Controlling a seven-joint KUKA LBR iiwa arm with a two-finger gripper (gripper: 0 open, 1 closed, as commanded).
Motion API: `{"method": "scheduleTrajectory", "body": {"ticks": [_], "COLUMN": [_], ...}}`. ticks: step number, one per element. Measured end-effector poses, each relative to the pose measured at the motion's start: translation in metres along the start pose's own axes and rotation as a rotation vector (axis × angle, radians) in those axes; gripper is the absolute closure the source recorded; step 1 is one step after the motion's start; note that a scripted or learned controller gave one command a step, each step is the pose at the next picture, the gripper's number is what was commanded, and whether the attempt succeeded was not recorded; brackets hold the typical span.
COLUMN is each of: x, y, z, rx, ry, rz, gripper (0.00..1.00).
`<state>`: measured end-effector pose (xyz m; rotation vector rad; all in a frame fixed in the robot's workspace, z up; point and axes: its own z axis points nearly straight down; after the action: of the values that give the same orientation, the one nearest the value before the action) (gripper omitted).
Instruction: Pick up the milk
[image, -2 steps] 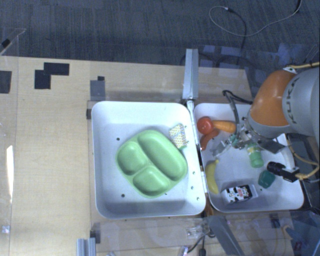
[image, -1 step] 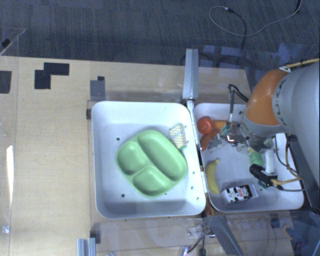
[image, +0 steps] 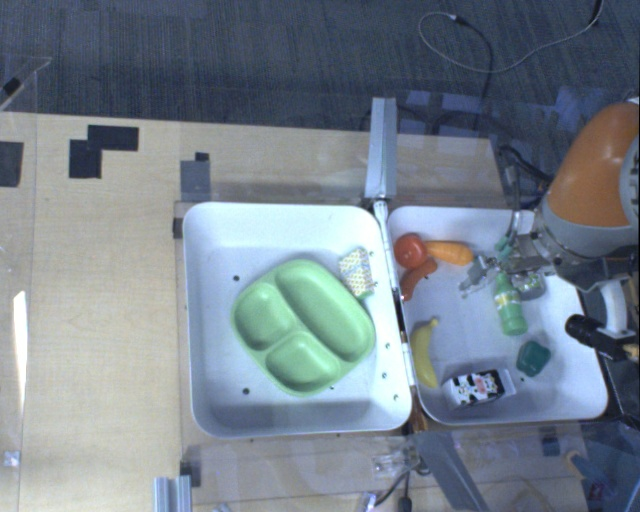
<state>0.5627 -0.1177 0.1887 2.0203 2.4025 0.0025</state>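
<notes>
At the near edge of the right bin, the milk lies on its side, almost touching the front wall, with its length running roughly along that wall. Open white floor sits behind it, toward the middle of the bin. A banana lies just to its left, along the wall shared with the left bin, and a small dark green block sits near it on the right. So the carton is hemmed by the front wall and flanked on both sides, freest from above and from the bin's centre.

My end effector is at the far half of the same bin, well apart from the milk and farther from the front wall. It is over the top of a green bottle, which lies between it and the carton. I cannot tell from here whether it is open or closed.

The milk is a small carton, white with black patches and a spot of red on its upper face.

A tomato, a carrot and a red pepper are clustered at the bin's far left corner. The left bin holds a green divided plate and a small patterned packet against the shared wall.
</notes>
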Motion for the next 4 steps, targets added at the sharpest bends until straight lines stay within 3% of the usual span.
{"method": "scheduleTrajectory", "body": {"ticks": [1,2,3,4], "x": [0.028,-0.012,-0.058,-0.058], "y": [-0.039,-0.078,-0.086,-0.086], "z": [0.096,0.077,0.096,0.096], "rx": [0.001,0.001,0.002,0.002], "ry": [0.001,0.001,0.001,0.001], "rz": [0.084,0.185,0.339,0.339], "gripper": [0.0,0.0,0.0,0.0]}}
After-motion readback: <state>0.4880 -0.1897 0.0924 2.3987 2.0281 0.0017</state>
